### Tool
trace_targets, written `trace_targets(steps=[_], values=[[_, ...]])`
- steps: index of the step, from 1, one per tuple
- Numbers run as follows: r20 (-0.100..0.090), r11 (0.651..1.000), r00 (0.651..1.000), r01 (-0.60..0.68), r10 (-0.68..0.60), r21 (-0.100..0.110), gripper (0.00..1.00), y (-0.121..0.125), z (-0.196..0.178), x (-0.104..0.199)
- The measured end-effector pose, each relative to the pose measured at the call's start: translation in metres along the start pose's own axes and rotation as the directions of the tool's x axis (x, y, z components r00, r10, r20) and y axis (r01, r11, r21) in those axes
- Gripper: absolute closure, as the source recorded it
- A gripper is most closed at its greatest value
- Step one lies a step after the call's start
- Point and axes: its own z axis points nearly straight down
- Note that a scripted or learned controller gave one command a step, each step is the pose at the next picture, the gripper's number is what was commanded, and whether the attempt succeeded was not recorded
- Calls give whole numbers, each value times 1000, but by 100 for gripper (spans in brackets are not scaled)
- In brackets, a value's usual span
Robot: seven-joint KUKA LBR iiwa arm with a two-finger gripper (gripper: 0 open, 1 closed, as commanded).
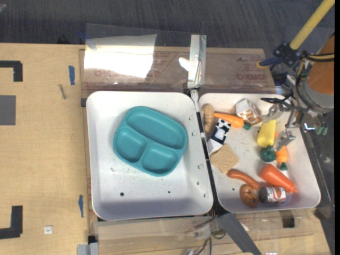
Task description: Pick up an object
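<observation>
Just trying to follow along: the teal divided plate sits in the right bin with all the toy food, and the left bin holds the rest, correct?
Not quite. The camera view shows the teal divided plate alone in the left bin. The toy food, such as the carrot and corn, lies in the right bin.

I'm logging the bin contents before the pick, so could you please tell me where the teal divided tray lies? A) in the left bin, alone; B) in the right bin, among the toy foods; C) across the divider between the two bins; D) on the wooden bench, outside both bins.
A: the teal divided tray lies flat inside the left bin, while the toy foods such as the yellow piece sit in the right bin.
</observation>
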Motion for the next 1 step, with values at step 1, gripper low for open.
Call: trace_targets(steps=[1], values=[[10,1000,999,30,-30,-3,0,-3,23,-10]])
